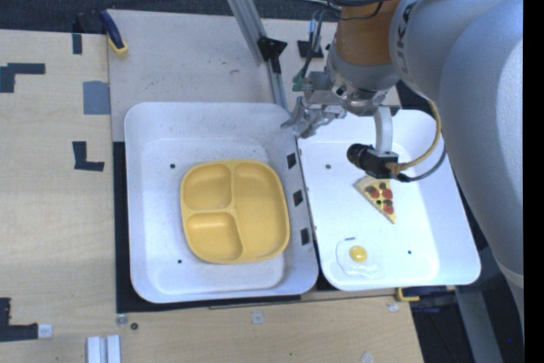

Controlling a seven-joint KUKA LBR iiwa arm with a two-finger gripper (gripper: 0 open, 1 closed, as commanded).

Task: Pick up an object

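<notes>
The left bin (pixel 144 132) has a yellow plate (pixel 234 211) in its middle. The plate has three parts and looks bare.

The right bin (pixel 442 255) has two small toys. A pizza slice (pixel 379 197) lies near the middle. A fried egg (pixel 357 256) lies at about 7 o'clock from the slice, close to the front wall of the bin.

The gripper (pixel 303 121) hangs over the back left corner of the right bin, at about 10 o'clock from the slice. It is right by the wall between the two bins. I cannot tell how it is set, and I see nothing in it. The slice and the egg are well apart from it.

The slice is a thin yellow wedge with red dots. Its point aims at 5 o'clock. I think it is light and stiff, like toy food. It lies flat, so it may slide away. A pinch across its two long edges, near the wide end, looks best to me.

The egg is a flat white shape with a round yellow bump. It looks light too. The bump may be the easy spot to pinch.
</notes>
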